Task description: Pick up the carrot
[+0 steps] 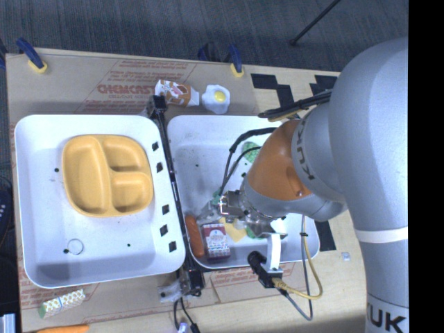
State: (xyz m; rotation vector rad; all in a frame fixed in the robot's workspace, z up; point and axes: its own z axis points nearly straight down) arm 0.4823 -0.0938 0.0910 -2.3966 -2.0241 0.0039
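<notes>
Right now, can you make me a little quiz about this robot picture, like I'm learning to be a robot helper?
1. True or false: the yellow tray lies in the left bin.
2. Which bin is the arm reaching into? A) left B) right
3. Fill in: the carrot lies right beside a small red ____.

Key: 1 true. 2 B. 3 box.

yellow divided tray (107, 173) in left bin (28, 186), red packet (216, 241) in right bin (187, 144)
</notes>
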